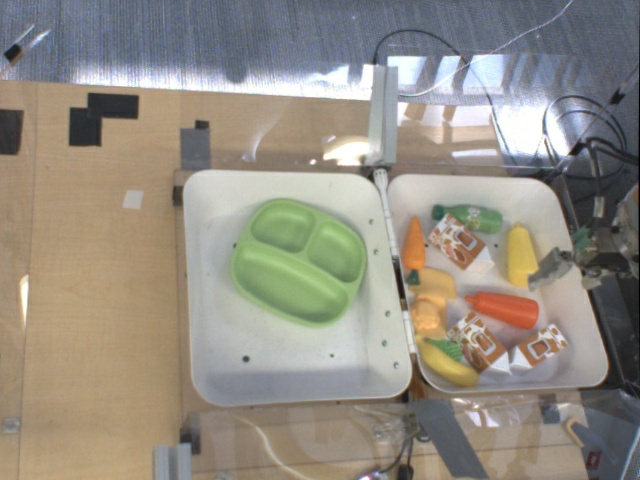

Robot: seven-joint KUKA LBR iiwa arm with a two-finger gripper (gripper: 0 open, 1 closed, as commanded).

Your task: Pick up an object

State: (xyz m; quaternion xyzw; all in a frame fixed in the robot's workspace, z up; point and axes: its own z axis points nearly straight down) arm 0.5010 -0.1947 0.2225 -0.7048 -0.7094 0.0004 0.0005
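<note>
toy foods, among them a red plastic pepper (503, 309) and yellow corn cob (519, 255), crowd the right white bin (580, 233); the grey gripper (556, 265) hovers at its right edge, ready to choose. jaw state: cannot tell.

The arm is mostly cut off by the right edge, so all you get is a grey bit of the gripper (553, 265) poking over the right bin (560, 204) rim, and it's too small and blurry to tell how the fingers stand. The banana (447, 361) is partly tucked under a carton (478, 340), and the labels on all three cartons are way too tiny to read. Bottom edge chops off some cables (400, 458) and a grey bracket (171, 461), and the green bottle (470, 217) print is just a smear.
</note>
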